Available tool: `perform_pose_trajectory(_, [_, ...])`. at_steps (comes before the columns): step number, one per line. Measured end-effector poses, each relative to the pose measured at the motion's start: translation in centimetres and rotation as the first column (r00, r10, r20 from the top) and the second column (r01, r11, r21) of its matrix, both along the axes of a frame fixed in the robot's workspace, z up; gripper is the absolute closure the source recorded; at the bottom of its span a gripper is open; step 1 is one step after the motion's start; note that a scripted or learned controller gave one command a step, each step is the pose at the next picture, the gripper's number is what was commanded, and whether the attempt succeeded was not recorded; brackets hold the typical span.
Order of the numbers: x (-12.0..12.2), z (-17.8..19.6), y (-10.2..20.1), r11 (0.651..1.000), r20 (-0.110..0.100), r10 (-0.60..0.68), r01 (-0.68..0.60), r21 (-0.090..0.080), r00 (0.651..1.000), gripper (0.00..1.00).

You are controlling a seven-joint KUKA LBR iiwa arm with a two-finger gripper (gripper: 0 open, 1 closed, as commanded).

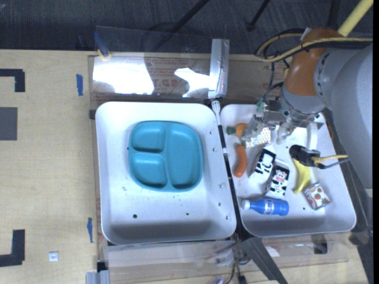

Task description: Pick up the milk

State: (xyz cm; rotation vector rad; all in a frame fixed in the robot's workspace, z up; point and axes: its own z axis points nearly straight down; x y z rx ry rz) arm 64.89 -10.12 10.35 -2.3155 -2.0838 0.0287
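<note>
Blue bottle [266,206] at right bin [340,220] front edge. Milk [277,181], cow-patterned carton, mid-bin, untouched. Tool [273,130] near the bin's far edge; jaw state: cannot tell. Approach step; next move calls for centring over milk, then descent.

Grey arm [349,76], orange wrist band, yellow cable.

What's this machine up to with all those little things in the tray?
A robot arm's gripper hangs over the back of the right bin, which holds toy groceries. Its goal, the black-and-white milk carton, lies untouched in the middle beside a blue bottle and a banana. The left bin holds a blue plate.
</note>
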Motion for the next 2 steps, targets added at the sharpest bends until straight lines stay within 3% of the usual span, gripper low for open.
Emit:
perform_pose_trajectory(1, [-6.9,-1.7,0.6,0.999,0.036,-0.031,0.032,-0.009,0.999,0.00])
perform_pose_trajectory(2, [-9.5,8.1,1.4,0.992,0.031,-0.130,0.130,-0.008,0.991,0.00])
